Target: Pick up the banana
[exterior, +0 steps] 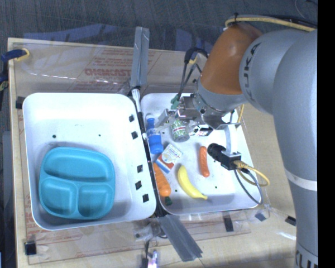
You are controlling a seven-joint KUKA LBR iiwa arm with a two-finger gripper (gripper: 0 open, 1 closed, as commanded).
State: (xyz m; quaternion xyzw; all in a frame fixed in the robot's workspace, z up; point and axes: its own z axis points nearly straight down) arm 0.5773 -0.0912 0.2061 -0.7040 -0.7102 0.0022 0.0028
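A single fixed camera looks down at a slant from above the counter (56,239). It takes in both bins side by side: the left bin (72,108) sits left of centre and the right bin (243,149) just right of it. The far counter edge runs near the top, with dark floor beyond. The arm (279,66) enters from the right, close to the lens and looming large.

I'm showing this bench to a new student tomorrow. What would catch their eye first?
Probably the big grey arm with its orange band, reaching in from the right over the right bin. Next, the blue divided tray in the left bin. Then the yellow banana near the right bin's front, among small items.
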